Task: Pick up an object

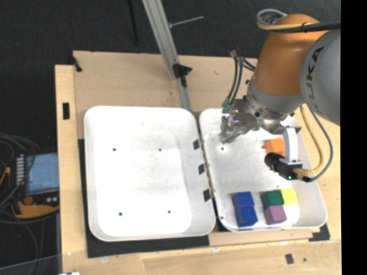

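The hand (229,132) hangs over the right bin (241,165), above that bin's far left corner and close to the seam where the two bins meet. Its fingers point down toward the bin floor, but they are small and dark against the wrist, so I cannot tell how far apart they stand; nothing can be seen between them. The arm (289,67), grey with a wide orange band, reaches in over the far right part of this bin and hides some of it.

The things that could be picked up all lie in the right bin, well apart from the hand. A blue block (245,208) sits near the bin's near edge, about midway along it. Just to the right of the blue block a green block (272,199) and a yellow block (289,196) stand side by side, and a purple block (276,213) lies right in front of the green one, touching or nearly so. An orange block (275,145) lies farther back in the bin, toward its right side, partly covered by a black and white fitting with cables that hangs off the arm.

The left bin (143,171) lies beside the right bin on the bench (126,79). A metal pole (163,36) slants up from behind the seam between the bins.
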`<control>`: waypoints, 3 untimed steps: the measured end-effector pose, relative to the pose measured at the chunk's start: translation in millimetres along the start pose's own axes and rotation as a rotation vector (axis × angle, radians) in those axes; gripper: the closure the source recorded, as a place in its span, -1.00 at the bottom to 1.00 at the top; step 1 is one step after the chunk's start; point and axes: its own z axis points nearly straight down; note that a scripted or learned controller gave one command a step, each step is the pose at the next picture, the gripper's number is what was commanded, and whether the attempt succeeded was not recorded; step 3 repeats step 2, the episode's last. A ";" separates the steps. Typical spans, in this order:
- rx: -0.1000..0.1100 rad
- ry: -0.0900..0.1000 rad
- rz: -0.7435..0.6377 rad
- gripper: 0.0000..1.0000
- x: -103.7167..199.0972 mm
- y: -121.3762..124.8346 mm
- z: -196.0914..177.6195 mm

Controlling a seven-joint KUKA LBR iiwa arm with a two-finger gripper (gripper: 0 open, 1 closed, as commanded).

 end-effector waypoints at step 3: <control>0.002 0.001 -0.002 1.00 108.5 -25.2 12.9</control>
